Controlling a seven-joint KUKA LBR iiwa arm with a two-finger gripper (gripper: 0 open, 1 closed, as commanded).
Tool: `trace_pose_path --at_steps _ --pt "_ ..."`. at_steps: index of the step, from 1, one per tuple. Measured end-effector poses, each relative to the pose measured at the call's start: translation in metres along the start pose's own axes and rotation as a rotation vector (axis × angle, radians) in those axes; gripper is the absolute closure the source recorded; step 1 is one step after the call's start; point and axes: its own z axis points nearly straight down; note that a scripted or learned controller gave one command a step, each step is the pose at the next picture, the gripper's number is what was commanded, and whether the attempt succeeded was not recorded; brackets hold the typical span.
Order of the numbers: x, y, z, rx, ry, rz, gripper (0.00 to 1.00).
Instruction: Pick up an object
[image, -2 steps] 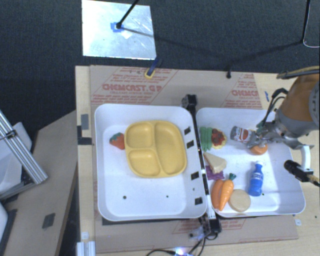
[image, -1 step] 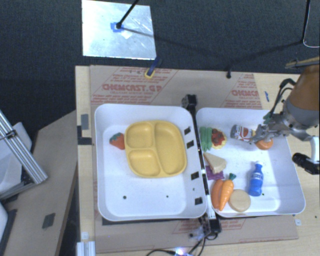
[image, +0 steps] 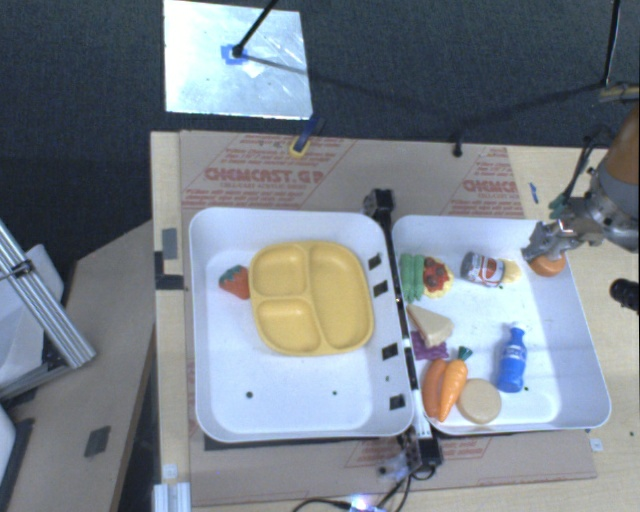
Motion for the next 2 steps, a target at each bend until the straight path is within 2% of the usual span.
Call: trace_pose_path --at_steps 1,2 --pt "0.000 0.001 -0.014 0.004 0.002 0.000 1.00" --pt "0.062 -0.002 -0.009 0.008 0.005 -0.005 1.00"
